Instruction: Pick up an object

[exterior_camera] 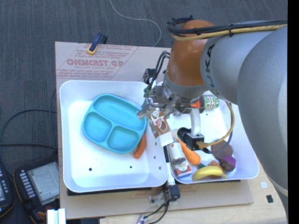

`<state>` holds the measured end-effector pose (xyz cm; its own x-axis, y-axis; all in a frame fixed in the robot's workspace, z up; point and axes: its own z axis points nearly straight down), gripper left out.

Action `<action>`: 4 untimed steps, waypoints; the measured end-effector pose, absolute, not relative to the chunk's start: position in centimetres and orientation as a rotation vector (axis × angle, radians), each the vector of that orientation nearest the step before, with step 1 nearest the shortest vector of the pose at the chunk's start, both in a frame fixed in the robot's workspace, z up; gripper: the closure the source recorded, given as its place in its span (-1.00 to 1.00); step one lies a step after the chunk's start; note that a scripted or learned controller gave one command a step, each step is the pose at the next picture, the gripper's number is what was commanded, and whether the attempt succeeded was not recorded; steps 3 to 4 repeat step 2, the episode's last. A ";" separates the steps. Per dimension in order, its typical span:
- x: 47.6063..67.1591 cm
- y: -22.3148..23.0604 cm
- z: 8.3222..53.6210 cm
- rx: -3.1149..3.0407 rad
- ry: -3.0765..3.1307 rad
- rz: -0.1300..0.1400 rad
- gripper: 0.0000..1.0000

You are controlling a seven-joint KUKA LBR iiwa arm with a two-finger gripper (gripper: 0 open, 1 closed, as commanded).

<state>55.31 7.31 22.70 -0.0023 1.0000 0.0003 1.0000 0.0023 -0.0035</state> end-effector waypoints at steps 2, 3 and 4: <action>63.3 7.3 21.6 -2.221 -2.223 0.003 1.00; 63.3 7.3 21.6 -2.221 -2.223 0.003 1.00; 63.3 7.3 21.6 -2.221 -2.223 0.003 1.00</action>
